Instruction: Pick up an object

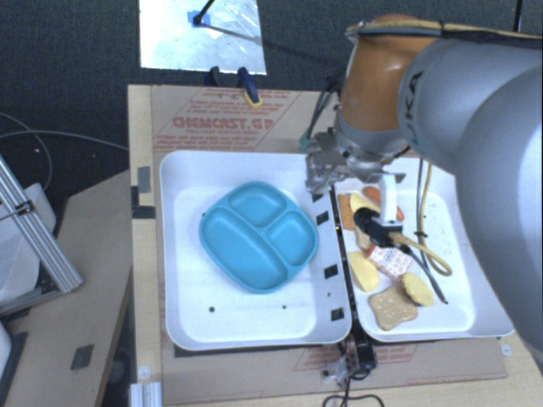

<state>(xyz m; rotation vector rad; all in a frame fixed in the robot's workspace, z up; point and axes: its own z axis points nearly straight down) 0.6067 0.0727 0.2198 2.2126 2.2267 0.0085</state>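
Note:
My gripper (325, 176) hangs over the rim between the two bins, near their far end, under the orange wrist band. In the right bin (458, 312) lie several toy foods: a toast slice (392, 307), a yellow wedge (365, 270), a small yellow piece (417, 289), a red and white packet (391, 261) and an orange piece (365, 202) just right of the gripper. Nothing shows between the gripper's tips. The arm hides the far right part of that bin.
A blue divided plate (258, 236) lies in the middle of the left bin (191, 312). Both bins rest on a cardboard sheet (221, 121). A shiny panel (202, 22) stands behind, and a metal frame (34, 236) at the left.

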